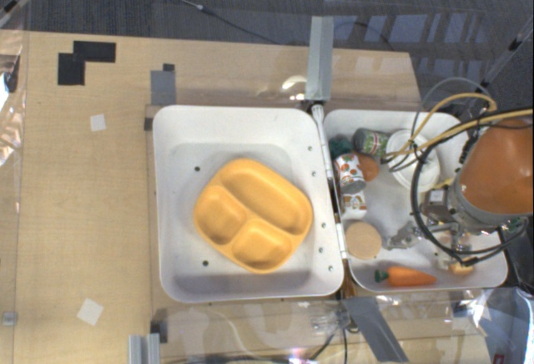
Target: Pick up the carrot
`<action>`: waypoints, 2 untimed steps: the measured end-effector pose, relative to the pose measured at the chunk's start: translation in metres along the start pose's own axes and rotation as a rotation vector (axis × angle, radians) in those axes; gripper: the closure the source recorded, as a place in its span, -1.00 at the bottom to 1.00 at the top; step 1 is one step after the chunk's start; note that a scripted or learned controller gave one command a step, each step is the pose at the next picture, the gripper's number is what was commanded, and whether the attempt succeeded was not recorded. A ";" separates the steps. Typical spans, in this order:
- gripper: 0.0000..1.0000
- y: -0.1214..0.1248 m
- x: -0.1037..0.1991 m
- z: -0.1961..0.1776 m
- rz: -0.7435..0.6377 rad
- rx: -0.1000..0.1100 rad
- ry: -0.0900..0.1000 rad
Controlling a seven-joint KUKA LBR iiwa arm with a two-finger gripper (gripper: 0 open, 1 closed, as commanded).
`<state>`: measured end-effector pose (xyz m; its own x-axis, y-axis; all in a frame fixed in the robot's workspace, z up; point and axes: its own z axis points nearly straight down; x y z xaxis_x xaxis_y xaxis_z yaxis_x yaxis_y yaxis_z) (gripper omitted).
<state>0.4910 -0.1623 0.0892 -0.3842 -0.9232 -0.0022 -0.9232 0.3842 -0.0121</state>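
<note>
The carrot (410, 276), orange with a small green top at its left end, lies flat along the front wall of the right bin (492, 277). The arm's orange band (501, 174) hangs over the right side of this bin. Below the band, the gripper (434, 239) sits among looping cables, just behind and above the carrot. Nothing shows between the gripper and the carrot, which rests on the bin floor.
The right bin also holds a round tan disc (363, 240), a small printed can (350, 173), a green bottle (370, 139) and a white plate (415, 160). In the left bin (171, 187) sits a yellow compartment tray (253, 213).
</note>
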 end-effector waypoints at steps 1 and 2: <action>1.00 -0.004 -0.003 -0.013 -0.004 0.011 -0.004; 1.00 -0.034 0.032 -0.148 -0.086 0.006 0.001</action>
<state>0.5085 -0.2042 0.2377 -0.3033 -0.9529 0.0004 -0.9527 0.3032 -0.0179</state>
